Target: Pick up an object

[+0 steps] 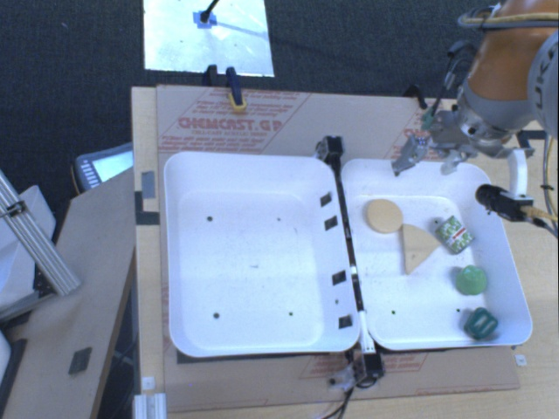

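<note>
The right bin (437,326) holds several objects: a round tan disc (383,216), a tan wedge (416,248), a small green-and-white patterned block (453,234), a light green ball (472,279) and a dark green piece (480,323) in the near right corner. My gripper (430,161) hangs over the far edge of the right bin, above and behind the tan disc. Its two fingers are spread apart, open, with nothing between them.
The left bin (253,260) lies beside the right one, with a black hinge strip (342,243) between them. Both rest on a cardboard sheet (262,120). A silver plate (207,24) sits behind on dark carpet.
</note>
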### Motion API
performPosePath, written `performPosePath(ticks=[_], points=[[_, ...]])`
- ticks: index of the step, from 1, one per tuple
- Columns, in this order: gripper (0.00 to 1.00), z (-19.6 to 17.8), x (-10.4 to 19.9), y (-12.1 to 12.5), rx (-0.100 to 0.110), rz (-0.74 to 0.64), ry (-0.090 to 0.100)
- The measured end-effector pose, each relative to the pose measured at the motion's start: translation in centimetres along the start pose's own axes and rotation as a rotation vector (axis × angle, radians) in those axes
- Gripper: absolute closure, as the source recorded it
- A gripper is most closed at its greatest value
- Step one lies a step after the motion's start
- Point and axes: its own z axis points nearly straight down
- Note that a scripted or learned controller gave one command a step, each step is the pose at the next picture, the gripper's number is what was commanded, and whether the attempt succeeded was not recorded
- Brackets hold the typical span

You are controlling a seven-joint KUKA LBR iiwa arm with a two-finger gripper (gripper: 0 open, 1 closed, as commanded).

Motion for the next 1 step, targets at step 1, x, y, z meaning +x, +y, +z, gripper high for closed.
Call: performPosePath(ticks=[1], points=[[0.0, 9.59, -1.45, -6.08, 0.011, 0.004, 0.002]])
